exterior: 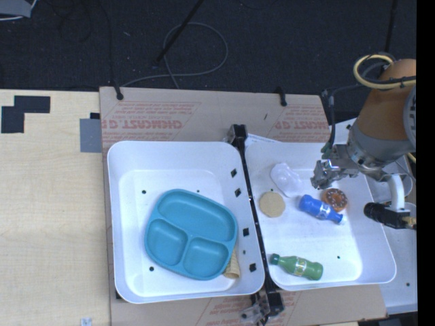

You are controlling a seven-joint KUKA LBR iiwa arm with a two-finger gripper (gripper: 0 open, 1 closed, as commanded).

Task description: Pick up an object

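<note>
The gripper [327,173] hangs over the far right part of the right bin [377,267], just above a blue bottle [320,208] that lies on its side, and a round brown-and-white piece [335,198] touching the bottle's far right. Whether the fingers are wide or narrow I cannot tell; nothing is visibly between them. Left of the bottle lie a clear crumpled plastic item [286,178] and, nearer, a tan round disc [272,204]. A green bottle [298,266] lies on its side near the bin's near edge. In the left bin [129,182] rests a blue divided plate [191,234], with a waffle cone [233,266] just beside its near right corner.
</note>
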